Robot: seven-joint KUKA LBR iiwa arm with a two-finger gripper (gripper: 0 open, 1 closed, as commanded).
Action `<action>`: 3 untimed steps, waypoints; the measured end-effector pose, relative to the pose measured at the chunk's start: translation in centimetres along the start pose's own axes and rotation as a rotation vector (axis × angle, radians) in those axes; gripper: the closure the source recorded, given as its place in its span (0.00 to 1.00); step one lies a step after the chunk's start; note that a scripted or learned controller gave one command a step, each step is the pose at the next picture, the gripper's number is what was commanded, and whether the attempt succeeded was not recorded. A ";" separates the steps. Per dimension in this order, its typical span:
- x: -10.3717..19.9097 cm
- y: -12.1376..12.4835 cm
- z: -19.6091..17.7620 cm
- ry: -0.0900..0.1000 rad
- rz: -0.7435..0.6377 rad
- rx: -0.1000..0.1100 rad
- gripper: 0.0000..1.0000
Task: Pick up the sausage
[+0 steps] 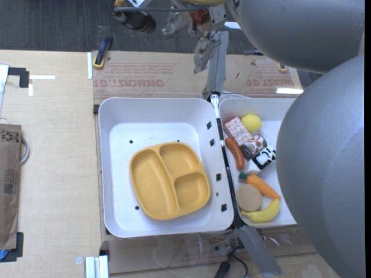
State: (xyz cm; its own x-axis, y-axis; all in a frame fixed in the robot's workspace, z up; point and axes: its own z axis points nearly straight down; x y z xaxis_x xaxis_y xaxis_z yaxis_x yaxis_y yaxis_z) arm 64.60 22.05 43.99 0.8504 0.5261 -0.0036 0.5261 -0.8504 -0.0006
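The tool [203, 55] hangs at the top of the camera view, above the far end of the divider between the two bins; whether it is released or clenched cannot be told. It is metallic grey, with yellow cabling and a dark cylinder beside it.

Just under the tool lies a brown cardboard sheet [145, 74] printed with red lettering, upside down from here, which appears to read "CHEMCAST GP".

Nearer the camera than the tool, the sausage [235, 153] lies in the right bin [232, 106] close against the divider. It is a smooth, slim, reddish-orange cylinder with rounded ends, set slightly aslant and untouched by the tool.

Touching or just beside the sausage is a red-and-white packet [239, 129] whose print is too small to read. A round yellow lemon [251, 122] and a black-and-white object [264, 156] sit nearby. Further from the tool lie an orange carrot [264, 186] with a green top, a tan disc [250, 198] and a yellow banana [264, 212].

In the left bin [116, 155], a glossy yellow three-compartment plate [169, 180] rests.

The pale wood table [46, 213] carries a brown paper bag [8, 184] at its edge.
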 end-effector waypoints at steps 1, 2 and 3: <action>-6.7 10.0 0.1 -0.002 0.216 0.000 0.00; -3.9 3.3 0.0 0.000 0.357 -0.001 0.00; -12.2 -2.8 23.2 -0.002 0.357 -0.002 0.00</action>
State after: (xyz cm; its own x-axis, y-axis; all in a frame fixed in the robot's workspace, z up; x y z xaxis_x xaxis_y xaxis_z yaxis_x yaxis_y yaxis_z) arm 52.64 17.96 20.85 0.9806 0.1961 -0.0053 0.1961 -0.9806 0.0035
